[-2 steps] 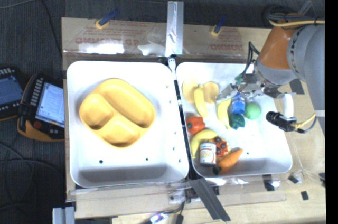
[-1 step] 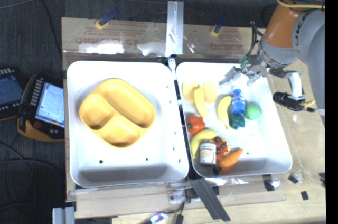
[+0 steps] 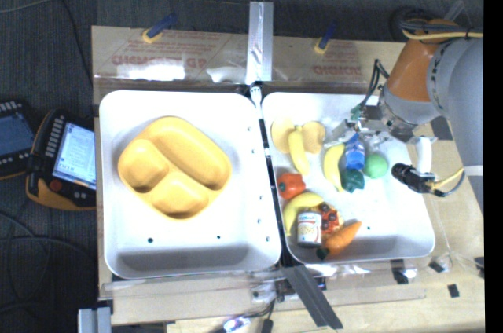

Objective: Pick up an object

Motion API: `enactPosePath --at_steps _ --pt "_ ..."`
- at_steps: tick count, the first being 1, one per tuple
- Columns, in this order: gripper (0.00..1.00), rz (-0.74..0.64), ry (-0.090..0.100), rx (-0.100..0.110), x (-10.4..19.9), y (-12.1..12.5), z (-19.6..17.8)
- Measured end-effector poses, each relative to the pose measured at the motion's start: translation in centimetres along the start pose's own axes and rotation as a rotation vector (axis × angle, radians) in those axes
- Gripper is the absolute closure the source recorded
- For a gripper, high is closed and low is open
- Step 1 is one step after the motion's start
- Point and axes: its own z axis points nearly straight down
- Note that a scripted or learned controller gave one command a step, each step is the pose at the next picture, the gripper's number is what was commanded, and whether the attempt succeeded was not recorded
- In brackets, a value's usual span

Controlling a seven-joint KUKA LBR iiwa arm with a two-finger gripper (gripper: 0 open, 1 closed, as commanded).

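big yellow bread loaf [image 3: 174, 165] in a white bin [image 3: 118, 245], blue bottle [image 3: 354, 155], green ball [image 3: 377, 166], orange carrot [image 3: 343, 236].

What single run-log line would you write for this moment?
arm: over right bin | gripper: above blue bottle, fingers unclear | nearby: bananas, green ball | left bin: yellow bread-shaped object | pick: not confirmed

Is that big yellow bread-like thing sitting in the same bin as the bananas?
No, the big yellow bread-like thing lies alone in the left bin, while the bananas are in the right bin.
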Motion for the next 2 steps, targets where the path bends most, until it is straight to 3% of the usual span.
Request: enactPosePath --at_steps 1,2 --pt "1.00 -0.003 0.001 -0.002 0.2 0.1 -1.0" --pt "1.00 0.120 -0.002 0.011 4.2 -3.8 -9.9"
